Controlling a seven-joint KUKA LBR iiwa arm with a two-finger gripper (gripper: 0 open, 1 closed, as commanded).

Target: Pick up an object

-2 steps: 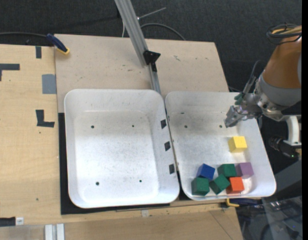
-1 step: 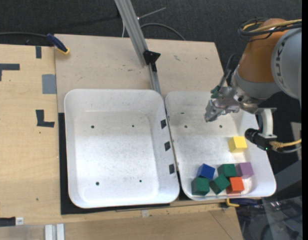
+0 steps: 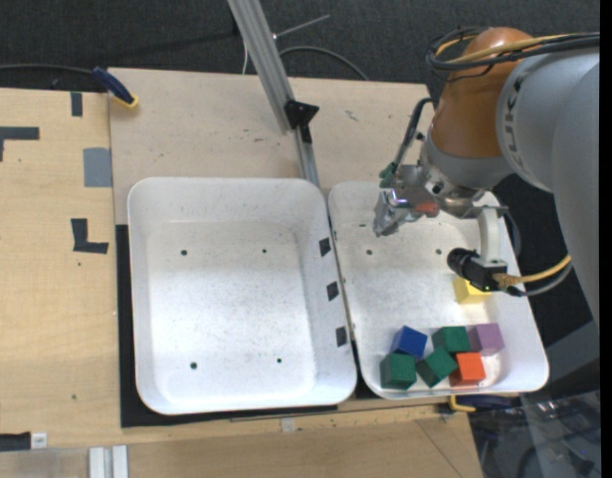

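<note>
My gripper [image 3: 387, 219] hangs over the far left part of the right bin [image 3: 385, 277], pointing down, with no object visible between its fingers. Several small blocks lie in a cluster at that bin's near edge: a blue one [image 3: 410, 342], green ones [image 3: 398, 370] [image 3: 436, 365] [image 3: 451, 340], an orange one [image 3: 470, 367] and a purple one [image 3: 488, 338]. A yellow block [image 3: 470, 287] sits apart by the bin's right wall, partly hidden by a black part of the arm. The gripper is well away from the cluster.
The left bin [image 3: 231, 292] stands beside the right one. A slanted metal rail [image 3: 276, 78] runs from the top down to the gap between the bins. A blue-and-yellow cable end [image 3: 116, 86] lies on the bench at far left.
</note>
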